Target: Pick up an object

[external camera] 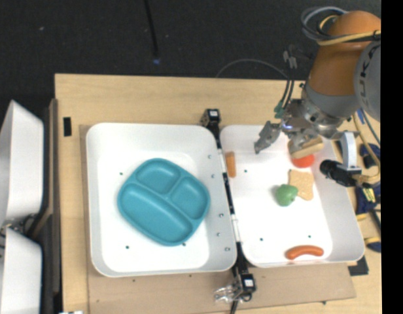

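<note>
My gripper [286,140] hangs over the back of the right bin [254,227], its two fingers spread wide and nothing between them. The left finger [265,137] points down at bare bin floor. A red object [303,159] lies just below the right finger, partly hidden by it. In front of that sit a tan cracker-like piece [304,183] and a green object [286,194], touching each other. A small orange stick [231,164] lies by the bin's left wall. An orange-red sausage [304,252] rests near the front edge.
The left bin [103,241] holds a blue divided plate [164,201]. Black clips [210,117] join the bins at the back and front. Cables and tools [358,169] crowd the bench's right side. White boxes [18,175] stand at far left.
</note>
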`<state>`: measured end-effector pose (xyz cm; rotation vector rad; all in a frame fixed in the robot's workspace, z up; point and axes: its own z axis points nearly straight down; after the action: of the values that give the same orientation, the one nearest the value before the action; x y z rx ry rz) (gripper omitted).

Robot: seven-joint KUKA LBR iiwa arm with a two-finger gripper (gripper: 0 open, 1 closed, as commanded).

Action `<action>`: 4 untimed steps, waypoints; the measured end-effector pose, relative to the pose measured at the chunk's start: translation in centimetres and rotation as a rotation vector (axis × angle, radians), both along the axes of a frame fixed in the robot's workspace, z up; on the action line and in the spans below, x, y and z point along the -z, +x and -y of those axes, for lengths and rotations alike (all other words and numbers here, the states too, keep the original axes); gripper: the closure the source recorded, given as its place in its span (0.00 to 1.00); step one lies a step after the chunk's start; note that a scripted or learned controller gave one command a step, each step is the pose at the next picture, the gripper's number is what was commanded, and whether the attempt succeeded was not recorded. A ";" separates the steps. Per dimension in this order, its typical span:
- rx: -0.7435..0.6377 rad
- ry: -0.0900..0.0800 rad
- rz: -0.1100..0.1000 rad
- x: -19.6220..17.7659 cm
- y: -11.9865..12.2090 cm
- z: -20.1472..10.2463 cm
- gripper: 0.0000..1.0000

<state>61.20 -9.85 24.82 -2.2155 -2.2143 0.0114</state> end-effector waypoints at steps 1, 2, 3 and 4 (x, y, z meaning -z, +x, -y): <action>-0.003 -0.001 0.013 -0.7 0.2 0.0 0.00; 0.001 -0.003 0.008 5.6 0.4 -0.1 0.00; 0.003 -0.004 0.008 11.6 1.0 0.1 0.00; 0.006 -0.008 0.014 14.7 1.1 0.5 0.00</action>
<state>62.26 -10.37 10.08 -2.2333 -2.2183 0.0050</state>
